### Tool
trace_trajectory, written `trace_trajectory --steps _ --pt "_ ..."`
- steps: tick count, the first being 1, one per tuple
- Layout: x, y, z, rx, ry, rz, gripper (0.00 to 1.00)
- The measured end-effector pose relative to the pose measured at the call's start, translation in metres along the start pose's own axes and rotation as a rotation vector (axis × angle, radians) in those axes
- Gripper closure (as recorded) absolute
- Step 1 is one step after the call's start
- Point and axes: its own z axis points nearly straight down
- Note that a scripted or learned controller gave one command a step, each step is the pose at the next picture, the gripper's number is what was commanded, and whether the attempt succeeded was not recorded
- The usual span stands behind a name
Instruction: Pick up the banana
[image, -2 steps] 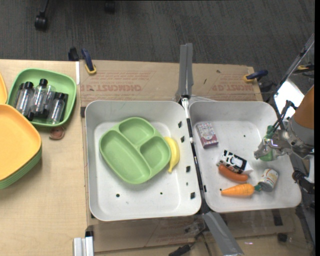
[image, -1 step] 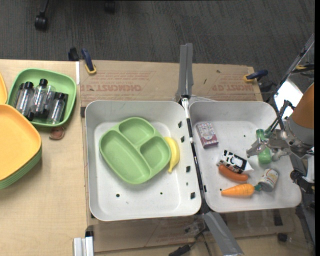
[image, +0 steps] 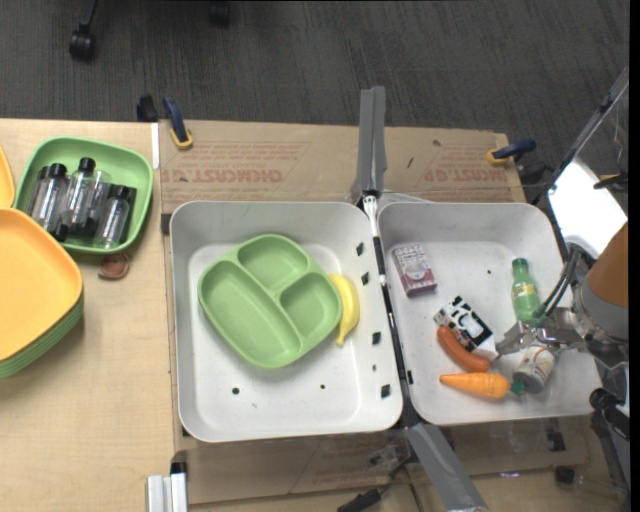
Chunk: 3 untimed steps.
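One banana (image: 346, 306) lies in the left bin (image: 190, 330), touching one green divided plate (image: 268, 298). Right bin (image: 570, 400): two carrots (image: 474, 383), perhaps two bottles. Gripper (image: 535, 340) hovers there; fingers' spacing unclear.

Arm enters from the right edge of the camera view, low in frame. Orange band of the wrist section (image: 612, 272) sits at the far right, partly cut off by the frame edge. Below and left of it, the grey two-finger metal pincer (image: 528, 342) is down low over the right part of the right bin, pointing leftward. Dark cabling loops from the wrist area toward the pincer body. Metal linkage visible around the tip. Finger gap too cluttered and small to read. Rest of arm is out of frame.
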Motion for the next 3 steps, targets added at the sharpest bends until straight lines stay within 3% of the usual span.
trace_trajectory --steps 3 --pt "-0.0024 0.0002 0.0004 -0.001 0.001 -0.098 0.0"
